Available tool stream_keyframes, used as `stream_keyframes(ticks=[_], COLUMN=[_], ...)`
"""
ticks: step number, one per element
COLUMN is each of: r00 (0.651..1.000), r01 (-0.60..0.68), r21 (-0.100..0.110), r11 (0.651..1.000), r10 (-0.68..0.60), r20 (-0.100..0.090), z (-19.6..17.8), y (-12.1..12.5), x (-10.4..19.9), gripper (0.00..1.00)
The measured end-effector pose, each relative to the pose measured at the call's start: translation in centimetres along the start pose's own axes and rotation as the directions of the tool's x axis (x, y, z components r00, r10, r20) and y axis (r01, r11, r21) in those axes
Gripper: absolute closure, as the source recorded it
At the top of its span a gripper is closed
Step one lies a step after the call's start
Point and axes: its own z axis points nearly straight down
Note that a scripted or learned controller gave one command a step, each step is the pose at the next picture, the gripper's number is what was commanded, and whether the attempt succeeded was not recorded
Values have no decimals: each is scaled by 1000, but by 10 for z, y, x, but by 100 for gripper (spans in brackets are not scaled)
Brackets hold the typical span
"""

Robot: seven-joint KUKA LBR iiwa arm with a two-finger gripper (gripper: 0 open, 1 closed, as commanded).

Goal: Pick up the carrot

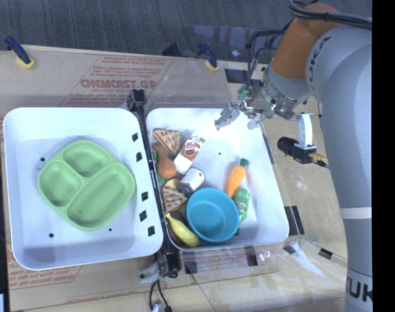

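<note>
Your gripper (238,116) has its fingers spread apart with nothing between them. It hangs over the top edge of the right bin (272,174). The carrot (235,178) lies lower down in that bin, well apart from the fingers. It is just beside the blue bowl (212,214) and touches a green bottle (242,203). The left bin (15,174) has a green plate (87,184).

The carrot (235,178) lies in the right bin (273,181) beside the blue bowl (212,214), well apart from the jaws' gripper (240,117).
</note>
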Motion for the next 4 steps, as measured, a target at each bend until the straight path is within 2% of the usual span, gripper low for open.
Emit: stream_keyframes(ticks=[1, 2, 3, 4], r00=[985, 997, 996, 988], r01=[172, 77, 87, -155], r21=[-1, 0, 6, -3], r11=[985, 997, 996, 988], r10=[-172, -77, -87, 155], r20=[-2, -1, -2, 0], z=[114, 113, 103, 52], y=[-48, -96, -96, -70], x=[-21, -17, -17, -2], gripper=[0, 0, 100, 100])
